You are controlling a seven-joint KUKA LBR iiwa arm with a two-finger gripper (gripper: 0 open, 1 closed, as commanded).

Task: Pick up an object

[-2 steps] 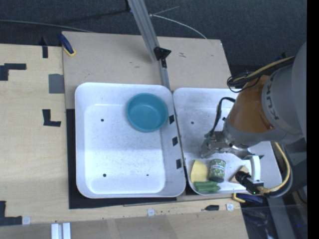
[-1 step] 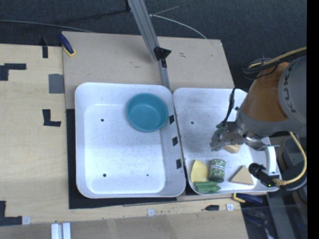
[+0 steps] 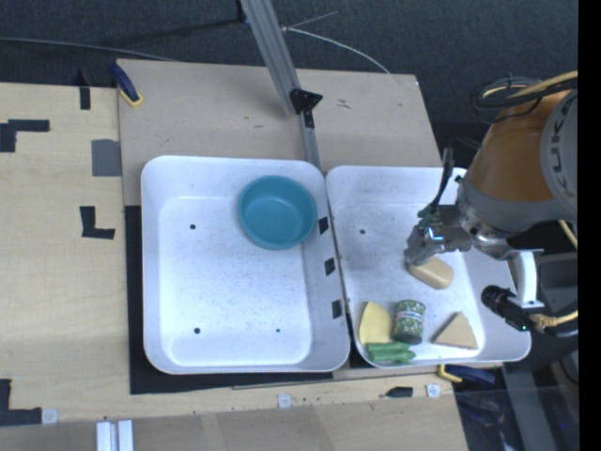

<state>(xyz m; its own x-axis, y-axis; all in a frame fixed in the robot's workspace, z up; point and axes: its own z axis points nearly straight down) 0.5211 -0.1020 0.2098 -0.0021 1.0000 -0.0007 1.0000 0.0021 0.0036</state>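
My gripper reaches into the right bin from the right, low over a pale tan block that lies just under its tip. Along the bin's front edge lie a yellow wedge, a green can, a green pod-shaped item and a tan triangular wedge. A blue bowl sits in the left bin at its back right.
A grey metal rod slants down from the top to the divide between the bins. The arm's orange band and grey wrist hang over the right bin's right side.
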